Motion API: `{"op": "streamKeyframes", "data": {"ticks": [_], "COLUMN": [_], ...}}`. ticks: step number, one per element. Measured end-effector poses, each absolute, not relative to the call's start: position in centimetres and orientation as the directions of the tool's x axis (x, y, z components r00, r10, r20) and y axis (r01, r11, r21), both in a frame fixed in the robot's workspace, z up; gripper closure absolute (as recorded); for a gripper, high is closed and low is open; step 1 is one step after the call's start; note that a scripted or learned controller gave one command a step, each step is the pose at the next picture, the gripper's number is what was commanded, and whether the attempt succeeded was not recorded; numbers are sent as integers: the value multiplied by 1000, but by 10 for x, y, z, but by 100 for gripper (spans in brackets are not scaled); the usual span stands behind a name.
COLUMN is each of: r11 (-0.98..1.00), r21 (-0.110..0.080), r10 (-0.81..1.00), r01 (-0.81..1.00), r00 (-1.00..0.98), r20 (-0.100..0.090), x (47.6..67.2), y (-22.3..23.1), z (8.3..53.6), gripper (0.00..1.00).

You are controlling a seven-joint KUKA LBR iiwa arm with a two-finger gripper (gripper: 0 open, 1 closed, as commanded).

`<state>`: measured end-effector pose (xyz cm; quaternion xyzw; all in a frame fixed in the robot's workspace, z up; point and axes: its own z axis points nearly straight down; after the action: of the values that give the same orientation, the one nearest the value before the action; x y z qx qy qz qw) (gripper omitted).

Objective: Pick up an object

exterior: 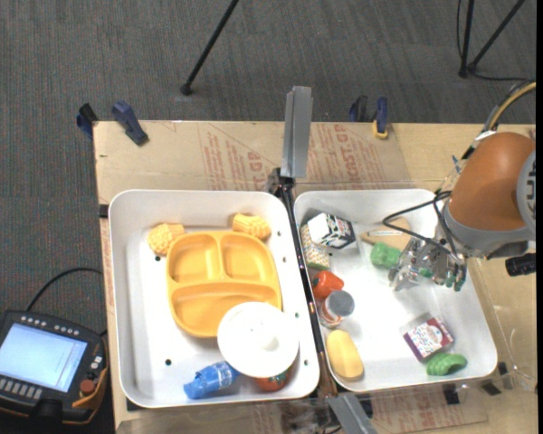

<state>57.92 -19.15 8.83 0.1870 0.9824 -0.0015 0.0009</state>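
A: Camera view, quick rundown. Where's the end effector (425, 274)?

B: Low over the right bin (475, 319), upper middle, arm coming in from the right. Can't tell if it's spread or pinched; too small and cluttered w/ cables.

A: Nearest obj?

B: Green toy (385, 255), just beside it on the left, maybe touching, can't say. Nothing visibly between the fingers.

A: Rest of that bin?

B: Small carton (330, 231) top left, can (338, 305) and yellow piece (345, 353) along the left wall, pink packet (427, 336) and green piece (446, 363) bottom right.

A: Left bin (127, 278)?

B: Yellow divided tray (222, 274), white lid (258, 337) overlapping its lower right corner, blue obj (210, 380) below.
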Motion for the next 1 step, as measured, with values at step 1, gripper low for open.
{"op": "streamKeyframes", "data": {"ticks": [1], "r11": [961], "r21": [3], "r10": [277], "r01": [277], "r00": [-961], "r20": [-3], "x": [638], "y": [-129], "z": [88], "gripper": [0]}}
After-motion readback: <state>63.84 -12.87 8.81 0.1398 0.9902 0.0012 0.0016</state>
